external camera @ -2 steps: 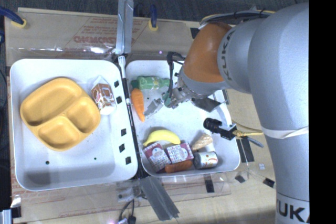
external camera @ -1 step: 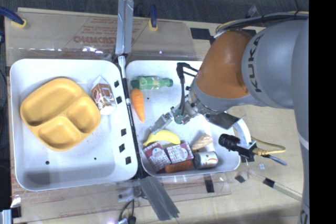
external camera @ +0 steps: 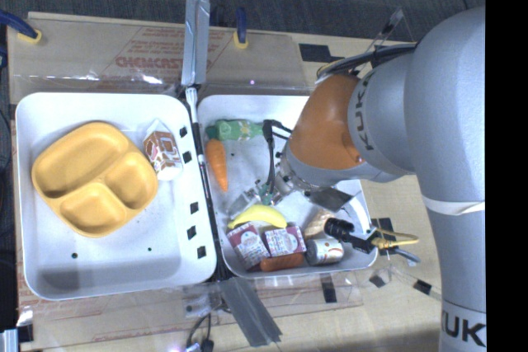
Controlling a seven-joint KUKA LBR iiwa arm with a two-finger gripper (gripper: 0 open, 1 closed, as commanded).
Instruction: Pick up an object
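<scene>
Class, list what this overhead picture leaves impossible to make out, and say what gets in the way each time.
1. Gripper: in the camera view, too small and cluttered to tell open from shut.
2. Right bin: the arm's orange band covers its far right part.
3. Packets beside the banana: print too small to read.
4. Can: label blurred.
</scene>
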